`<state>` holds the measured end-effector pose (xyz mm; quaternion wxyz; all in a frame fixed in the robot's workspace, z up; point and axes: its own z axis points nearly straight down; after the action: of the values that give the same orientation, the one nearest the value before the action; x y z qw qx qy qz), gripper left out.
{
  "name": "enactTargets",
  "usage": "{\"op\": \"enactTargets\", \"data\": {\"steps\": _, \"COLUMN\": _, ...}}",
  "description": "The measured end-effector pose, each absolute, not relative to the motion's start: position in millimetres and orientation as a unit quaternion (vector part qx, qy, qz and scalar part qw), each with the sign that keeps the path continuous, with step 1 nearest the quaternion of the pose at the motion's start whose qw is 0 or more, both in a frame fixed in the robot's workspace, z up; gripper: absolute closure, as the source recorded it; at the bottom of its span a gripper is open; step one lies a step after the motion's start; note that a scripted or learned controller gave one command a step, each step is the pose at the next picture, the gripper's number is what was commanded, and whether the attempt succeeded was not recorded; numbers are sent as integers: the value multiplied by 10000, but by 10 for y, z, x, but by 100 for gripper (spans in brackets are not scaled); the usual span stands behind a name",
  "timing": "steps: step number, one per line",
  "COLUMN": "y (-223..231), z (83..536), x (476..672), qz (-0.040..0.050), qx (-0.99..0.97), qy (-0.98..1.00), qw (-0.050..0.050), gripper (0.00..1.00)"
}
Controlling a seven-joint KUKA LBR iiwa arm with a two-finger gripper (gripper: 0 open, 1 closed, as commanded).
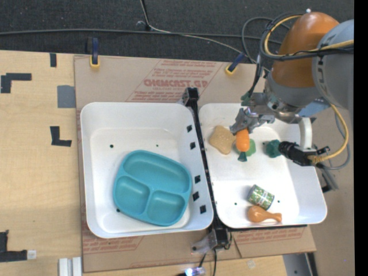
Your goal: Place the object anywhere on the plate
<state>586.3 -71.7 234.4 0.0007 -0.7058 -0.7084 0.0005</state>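
A teal plate (152, 187) with three compartments lies in the left bin (92, 154). In the right bin (310, 206), my gripper (246, 126) hangs near the back, right over the top end of an orange carrot (242, 140) with green leaves. The carrot touches or nearly touches the gripper's tip, and I cannot tell whether it is held. A tan bread-like piece (221, 139) lies just left of the carrot.
Right of the carrot there is a small green object (271, 148). A green can (261, 196) and an orange drumstick-shaped toy (261, 214) lie near the right bin's front edge. A black divider (198, 154) separates the two bins.
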Motion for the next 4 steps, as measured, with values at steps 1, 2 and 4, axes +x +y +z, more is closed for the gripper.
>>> {"op": "enactTargets", "data": {"steps": 1, "y": -200, "z": 2424, "x": 5795, "qz": 2, "qx": -7055, "qy": -7087, "qw": 7, "gripper": 100}}
{"op": "enactTargets", "data": {"steps": 2, "y": 311, "z": 2277, "x": 5717, "qz": 11, "qx": -7059, "qy": -7083, "qw": 7, "gripper": 100}}
{"op": "enactTargets", "data": {"steps": 4, "y": 1381, "z": 2203, "x": 5656, "qz": 3, "qx": -7046, "qy": -7096, "qw": 9, "gripper": 100}}
